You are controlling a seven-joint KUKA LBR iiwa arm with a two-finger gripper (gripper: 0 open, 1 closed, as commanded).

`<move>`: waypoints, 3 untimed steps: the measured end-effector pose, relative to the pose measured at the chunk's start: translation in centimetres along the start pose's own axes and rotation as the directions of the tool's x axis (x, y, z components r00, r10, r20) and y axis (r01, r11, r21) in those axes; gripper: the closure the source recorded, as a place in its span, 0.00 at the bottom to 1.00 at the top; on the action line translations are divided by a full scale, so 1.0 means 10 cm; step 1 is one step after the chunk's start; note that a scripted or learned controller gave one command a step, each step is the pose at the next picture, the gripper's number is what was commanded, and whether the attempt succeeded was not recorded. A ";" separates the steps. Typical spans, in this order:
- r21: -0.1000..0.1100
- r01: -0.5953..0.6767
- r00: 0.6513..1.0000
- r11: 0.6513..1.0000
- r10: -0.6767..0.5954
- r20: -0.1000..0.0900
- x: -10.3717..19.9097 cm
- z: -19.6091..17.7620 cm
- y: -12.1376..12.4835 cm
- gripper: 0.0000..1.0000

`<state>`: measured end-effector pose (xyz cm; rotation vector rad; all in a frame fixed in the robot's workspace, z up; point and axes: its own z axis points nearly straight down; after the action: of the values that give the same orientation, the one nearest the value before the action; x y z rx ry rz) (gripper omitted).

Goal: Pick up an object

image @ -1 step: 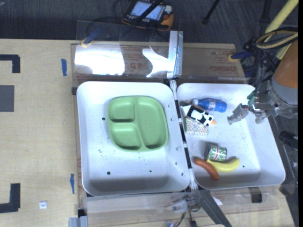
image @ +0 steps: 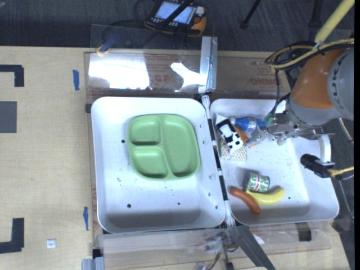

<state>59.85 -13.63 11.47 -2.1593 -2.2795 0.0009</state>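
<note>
Banana, red sausage, green can lying nearest camera, well short of gripper. Gripper hovering over blue item beside cow toy, reaching in; next needing descent onto it. Finger opening and any hold: cannot tell, tips blurring into clutter.

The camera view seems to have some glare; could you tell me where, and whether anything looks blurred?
In the camera view, strong glare washes out the clear panel behind the left bin; the green tray is evenly lit; the small items beside the end effector look soft.
</note>
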 end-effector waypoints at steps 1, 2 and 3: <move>-0.007 -0.179 0.984 0.984 0.179 0.003 0.05 0.26 -0.06 0.00; -0.004 -0.194 0.981 0.981 0.194 0.002 0.22 0.29 0.41 0.00; 0.052 0.039 0.999 0.998 -0.038 -0.013 0.01 0.32 0.56 0.00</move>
<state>65.47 -13.26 8.25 -2.0848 -2.2872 0.0472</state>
